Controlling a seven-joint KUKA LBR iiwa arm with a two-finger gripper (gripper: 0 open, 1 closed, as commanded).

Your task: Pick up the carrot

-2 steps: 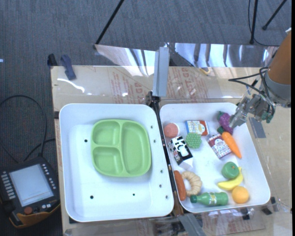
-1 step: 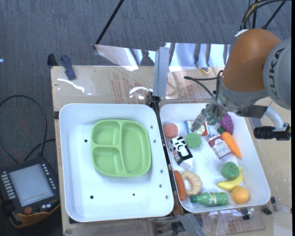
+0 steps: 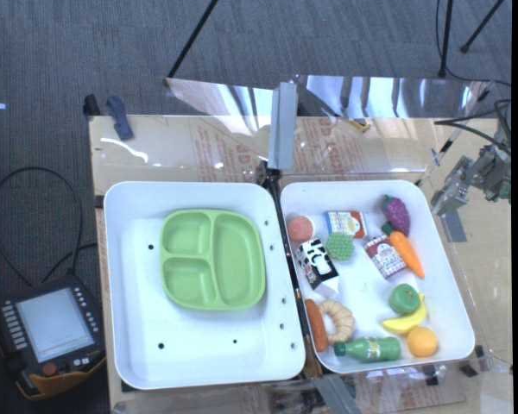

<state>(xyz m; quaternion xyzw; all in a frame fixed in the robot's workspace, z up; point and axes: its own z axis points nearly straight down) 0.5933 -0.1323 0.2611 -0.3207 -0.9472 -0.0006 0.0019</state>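
Observation:
The carrot (image 3: 407,254) is orange with a green top and lies slanted in the right part of the right bin (image 3: 449,270). It rests between a purple bunch of grapes (image 3: 395,211) and a small red box (image 3: 384,257). My gripper (image 3: 453,203) hangs beyond the bin's upper right corner, above and to the right of the carrot and apart from it. Nothing shows in its grasp.
The right bin also holds a green apple (image 3: 404,298), banana (image 3: 407,320), orange (image 3: 422,341), green bottle (image 3: 369,348), pretzel ring (image 3: 337,318), sausage (image 3: 316,324), milk carton (image 3: 317,263) and a juice box (image 3: 344,223). A green divided plate (image 3: 213,259) lies in the left bin (image 3: 129,317).

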